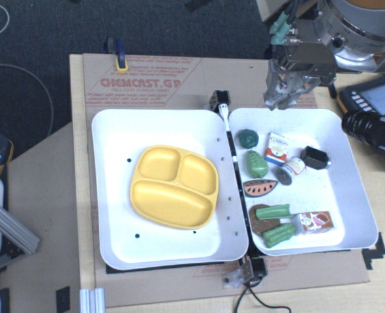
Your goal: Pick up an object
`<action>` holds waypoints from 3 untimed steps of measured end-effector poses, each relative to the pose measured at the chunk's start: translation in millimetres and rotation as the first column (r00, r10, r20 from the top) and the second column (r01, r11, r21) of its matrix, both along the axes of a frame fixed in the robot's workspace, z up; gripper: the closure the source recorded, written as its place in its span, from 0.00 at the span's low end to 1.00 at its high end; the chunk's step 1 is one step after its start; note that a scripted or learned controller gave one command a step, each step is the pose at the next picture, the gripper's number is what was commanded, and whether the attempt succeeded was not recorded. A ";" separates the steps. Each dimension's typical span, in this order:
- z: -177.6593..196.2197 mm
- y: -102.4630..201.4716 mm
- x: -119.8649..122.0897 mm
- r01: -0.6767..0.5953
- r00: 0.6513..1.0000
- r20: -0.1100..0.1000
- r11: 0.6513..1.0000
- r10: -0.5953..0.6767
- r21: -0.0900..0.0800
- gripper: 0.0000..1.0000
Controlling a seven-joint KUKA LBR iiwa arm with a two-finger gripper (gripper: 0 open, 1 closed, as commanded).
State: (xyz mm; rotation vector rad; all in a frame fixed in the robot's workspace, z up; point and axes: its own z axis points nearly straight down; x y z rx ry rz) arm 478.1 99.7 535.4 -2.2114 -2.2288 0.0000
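Observation:
My gripper (286, 98) hangs above the far edge of the right bin (355, 201), with nothing visibly between its fingers. Below it the bin holds several small items: a dark green round piece (247, 137), a light green pear-like piece (257, 164), a small white carton (277, 148), a black block (314, 157), a watermelon slice (260, 188), two green sticks (273, 212) (278, 234) over a brown piece (260, 222), and a flat red-and-white packet (316, 222). The nearest item, the white carton, lies well below the fingertips.
The left bin (111, 175) holds a yellow three-compartment plate (173, 186). A black rod (229, 139) runs along the seam between the bins. Dark devices (369, 119) sit at the right edge of the bench. A blue-and-yellow clamp (120, 56) is at the back left of the cardboard.

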 end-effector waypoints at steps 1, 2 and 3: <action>-0.6 62.1 0.7 0.000 1.000 0.003 1.000 0.000 0.001 1.00; 0.3 -20.0 1.2 0.017 1.000 0.000 1.000 -0.017 -0.003 1.00; 0.3 -86.1 1.0 0.016 1.000 0.000 1.000 -0.016 -0.003 1.00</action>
